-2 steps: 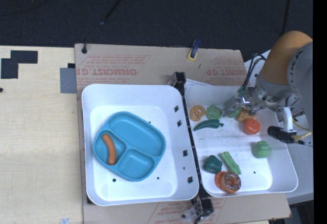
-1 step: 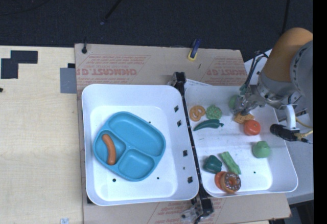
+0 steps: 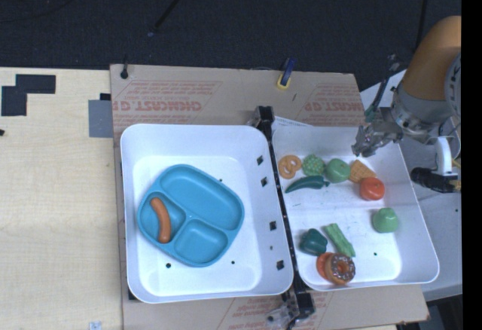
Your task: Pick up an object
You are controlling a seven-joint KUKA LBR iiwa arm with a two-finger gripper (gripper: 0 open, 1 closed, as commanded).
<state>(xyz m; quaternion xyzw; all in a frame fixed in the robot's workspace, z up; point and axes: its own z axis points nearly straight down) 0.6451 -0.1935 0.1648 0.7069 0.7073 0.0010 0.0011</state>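
Gripper poised over the right bin's far edge.

We saw the red toy [image 3: 371, 188] and orange wedge [image 3: 361, 169] in the right bin [image 3: 422, 245], just in front of the gripper [image 3: 365, 145], slightly left; we could not tell its fingers' state, nothing visibly held.

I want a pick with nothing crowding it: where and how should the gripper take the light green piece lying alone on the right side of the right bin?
Grip the light green piece across its rounded middle, coming straight down from above. Bare bin floor surrounds it, so fingers can likely drop on either side; the red piece lies apart from it.
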